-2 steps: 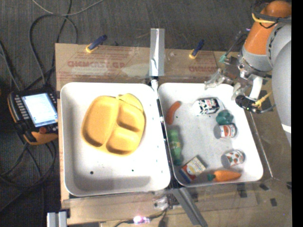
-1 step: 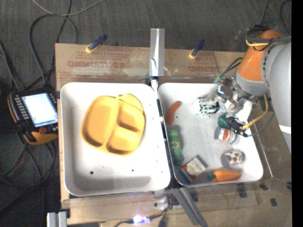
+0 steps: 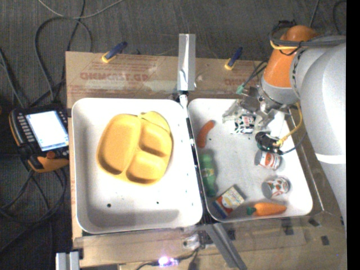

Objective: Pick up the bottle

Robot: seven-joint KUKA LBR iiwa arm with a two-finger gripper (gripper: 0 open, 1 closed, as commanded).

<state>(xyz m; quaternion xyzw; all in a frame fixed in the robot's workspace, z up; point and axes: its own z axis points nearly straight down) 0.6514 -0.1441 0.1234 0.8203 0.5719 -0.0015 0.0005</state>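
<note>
The green bottle lies on its side along the left wall of the right bin, its cap pointing toward the front. My gripper hangs over the back of the same bin, well behind and to the right of the bottle. It sits just above a small black-and-white patterned item. The grey arm with its orange band comes in from the upper right.
The right bin also holds an orange sausage, two small cans, a carrot and a little box. A yellow divided plate lies in the left bin. A black cable loops below the wrist.
</note>
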